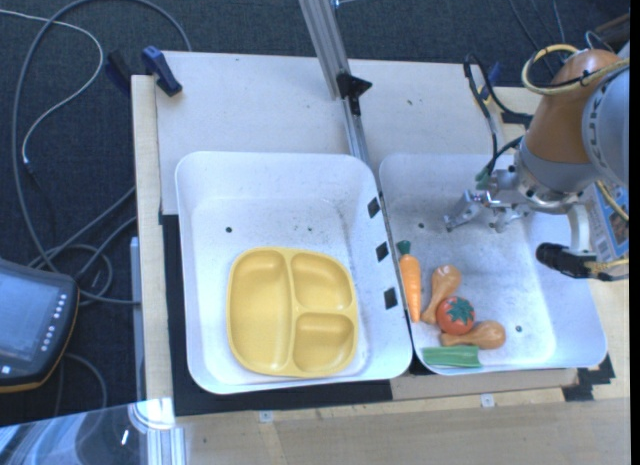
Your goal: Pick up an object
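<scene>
Toy food lies clustered at the near left corner of the right bin (560, 343): an orange carrot (410, 288) along the bin's left wall, a tan butternut squash (442, 287) just beside it, a red tomato (457, 314) touching the squash's near end, a second tan piece (487, 334) to the tomato's right, and a green vegetable (449, 356) against the near rim. The pincer (478, 209) hangs over the far part of the same bin, well apart from the cluster, with nothing between its fingers; whether they are spread or closed I cannot tell. The left bin (200, 183) holds a yellow divided tray (293, 310) with three compartments. Both bins sit on the pale bench (250, 103).
</scene>
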